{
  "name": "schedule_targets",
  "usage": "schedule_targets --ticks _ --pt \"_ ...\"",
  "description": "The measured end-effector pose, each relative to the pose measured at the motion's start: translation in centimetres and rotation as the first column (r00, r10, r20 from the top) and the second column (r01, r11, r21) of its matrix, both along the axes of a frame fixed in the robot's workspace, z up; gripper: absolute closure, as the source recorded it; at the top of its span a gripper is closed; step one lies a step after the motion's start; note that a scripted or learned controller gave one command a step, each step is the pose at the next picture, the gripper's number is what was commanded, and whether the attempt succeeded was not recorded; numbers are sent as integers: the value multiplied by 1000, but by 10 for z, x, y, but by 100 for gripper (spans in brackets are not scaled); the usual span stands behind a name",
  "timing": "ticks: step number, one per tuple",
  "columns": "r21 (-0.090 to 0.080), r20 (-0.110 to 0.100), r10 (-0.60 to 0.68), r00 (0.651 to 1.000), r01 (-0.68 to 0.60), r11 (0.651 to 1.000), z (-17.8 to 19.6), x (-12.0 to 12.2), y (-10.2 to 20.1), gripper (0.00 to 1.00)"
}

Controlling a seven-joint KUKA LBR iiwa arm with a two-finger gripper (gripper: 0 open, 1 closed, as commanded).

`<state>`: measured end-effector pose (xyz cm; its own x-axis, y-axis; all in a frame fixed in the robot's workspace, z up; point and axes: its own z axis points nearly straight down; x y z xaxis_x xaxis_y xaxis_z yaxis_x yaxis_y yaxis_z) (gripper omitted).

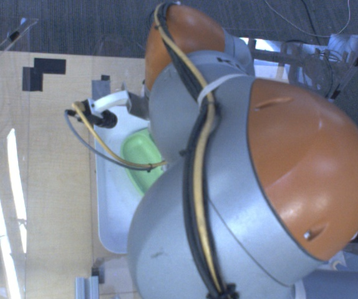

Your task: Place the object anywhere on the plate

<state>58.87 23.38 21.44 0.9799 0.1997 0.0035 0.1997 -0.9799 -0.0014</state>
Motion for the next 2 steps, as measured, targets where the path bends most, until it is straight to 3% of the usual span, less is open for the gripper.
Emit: schedule_targets --ticks 1,2 --pt "-1 3 149 989 -149 989 35 68 -5 0" --pt "-4 -1 557 830 -557 830 136 64 2 0"
